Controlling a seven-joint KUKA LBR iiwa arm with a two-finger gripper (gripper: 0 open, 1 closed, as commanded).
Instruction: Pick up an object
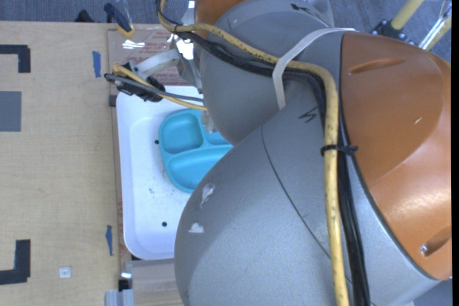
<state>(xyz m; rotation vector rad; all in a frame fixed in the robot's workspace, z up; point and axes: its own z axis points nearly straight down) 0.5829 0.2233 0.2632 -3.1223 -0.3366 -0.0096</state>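
Left to right: bare bench [57, 175], then the white bin [140, 183] with a blue tray [183, 147] lying in it, right side tucked under the arm [301, 154]. That tray looks like the only pick candidate I can make out. The arm's bulk hides the gripper, so can't tell its state or whether it's over the tray at all.

Risks as I see them:
- Tray is wide, shallow, smooth: a two-finger pinch likely slips off the rim or just shoves it against the bin wall.
- Cable [330, 154] is slack along the arm and could snag.
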